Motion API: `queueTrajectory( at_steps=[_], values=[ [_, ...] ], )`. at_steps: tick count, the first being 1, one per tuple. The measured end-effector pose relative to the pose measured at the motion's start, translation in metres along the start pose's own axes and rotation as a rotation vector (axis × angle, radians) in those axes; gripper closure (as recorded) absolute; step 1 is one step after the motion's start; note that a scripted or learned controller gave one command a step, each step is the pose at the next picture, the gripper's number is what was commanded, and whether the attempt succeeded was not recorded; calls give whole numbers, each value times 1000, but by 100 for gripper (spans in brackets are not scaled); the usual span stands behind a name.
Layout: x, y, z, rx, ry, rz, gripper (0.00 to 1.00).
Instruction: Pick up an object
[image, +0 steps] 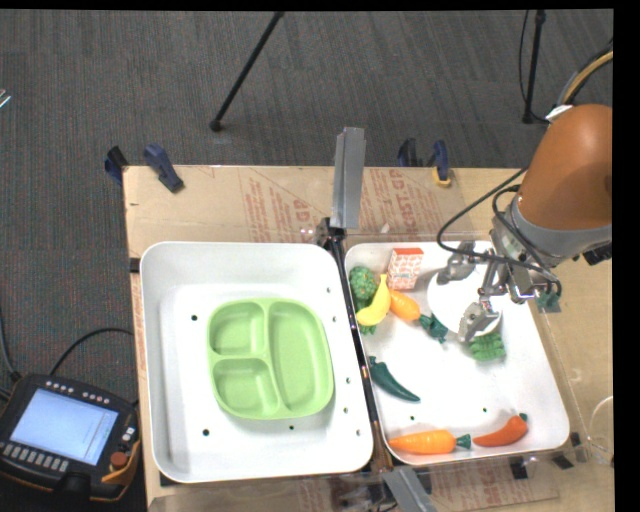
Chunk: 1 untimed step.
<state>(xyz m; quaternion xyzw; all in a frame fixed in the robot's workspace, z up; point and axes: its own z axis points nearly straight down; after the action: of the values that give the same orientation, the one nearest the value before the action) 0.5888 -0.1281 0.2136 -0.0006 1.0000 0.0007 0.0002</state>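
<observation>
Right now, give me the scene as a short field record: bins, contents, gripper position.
left bin: holds a green divided plate
right bin: holds toy foods
near divider: broccoli, banana, small red-and-white box
centre: dark green pepper
front edge: carrot, orange-red chili
gripper: over the right bin's right half, just above a green leafy piece
grasp: cannot tell whether anything is held

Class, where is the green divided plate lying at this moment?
The plate lies in the middle of the left bin, across the divider from the right bin that holds the toy vegetables.
</observation>
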Motion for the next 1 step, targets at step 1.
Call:
queueTrajectory(
  at_steps=[1],
  values=[
    [-28,-6,129,-2,2,-145,0]
  ],
)
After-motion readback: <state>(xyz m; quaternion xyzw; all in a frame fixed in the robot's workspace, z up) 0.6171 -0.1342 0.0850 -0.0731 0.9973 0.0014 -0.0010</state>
